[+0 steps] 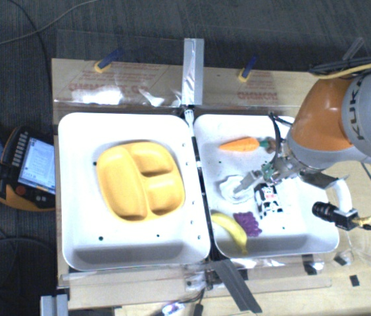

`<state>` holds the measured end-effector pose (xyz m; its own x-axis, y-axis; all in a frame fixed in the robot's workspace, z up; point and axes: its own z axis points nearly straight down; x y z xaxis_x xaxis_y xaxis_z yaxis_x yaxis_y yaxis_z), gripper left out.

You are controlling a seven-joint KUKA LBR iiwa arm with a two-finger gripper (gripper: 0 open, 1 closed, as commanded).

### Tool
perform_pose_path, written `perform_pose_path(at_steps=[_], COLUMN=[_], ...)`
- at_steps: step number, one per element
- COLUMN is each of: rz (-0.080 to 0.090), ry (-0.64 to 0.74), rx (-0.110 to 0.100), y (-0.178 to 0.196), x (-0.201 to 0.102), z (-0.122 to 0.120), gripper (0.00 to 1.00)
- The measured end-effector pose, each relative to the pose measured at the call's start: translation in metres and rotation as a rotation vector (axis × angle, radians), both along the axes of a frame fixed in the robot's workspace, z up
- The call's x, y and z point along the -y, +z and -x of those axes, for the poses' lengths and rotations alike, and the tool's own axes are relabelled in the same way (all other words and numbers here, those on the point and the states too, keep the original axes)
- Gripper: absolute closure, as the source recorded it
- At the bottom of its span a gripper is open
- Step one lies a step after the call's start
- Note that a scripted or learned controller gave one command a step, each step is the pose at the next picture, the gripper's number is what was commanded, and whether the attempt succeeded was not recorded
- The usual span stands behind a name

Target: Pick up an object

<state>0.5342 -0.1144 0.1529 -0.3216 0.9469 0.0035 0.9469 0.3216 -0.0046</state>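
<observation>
Gripper: we place the gripper (256,178) low in the right bin (304,239), near its middle, the arm reaching in from the right — whether it is released or clenched we cannot tell, and we see nothing plainly between its tips.
Nearest thing: a small white object (230,188) lies just at the gripper's left tip, touching or nearly so; we judge this the likeliest target.
Its look: pale, rounded, low, poorly set off from the white bin floor — outline uncertain.
Other candidates: carrot (239,145) lies toward the bin's far wall, long axis running left-right; banana (230,230) sits by the near-left corner, curving along the bin wall; purple grapes (247,223) just beside the banana; a black-and-white item (269,199) directly under the wrist.
Further out: yellow divided tray (141,180) in the left bin (80,242), well apart from the gripper.
</observation>
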Motion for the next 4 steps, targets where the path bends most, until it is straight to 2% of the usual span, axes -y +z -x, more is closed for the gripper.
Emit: perform_pose_path(at_steps=[1, 2, 3, 4], rz=[0.000, -0.003, 0.004, 0.016], ry=[-0.087, 0.003, 0.003, 0.289], rx=[0.004, 0.000, 0.001, 0.018], y=[-0.059, -0.064, -0.057, -0.061], x=[-0.009, 0.037, 0.040, -0.003], z=[-0.039, -0.126, -0.127, -0.125], gripper=[0.00, 0.00, 1.00, 1.00])
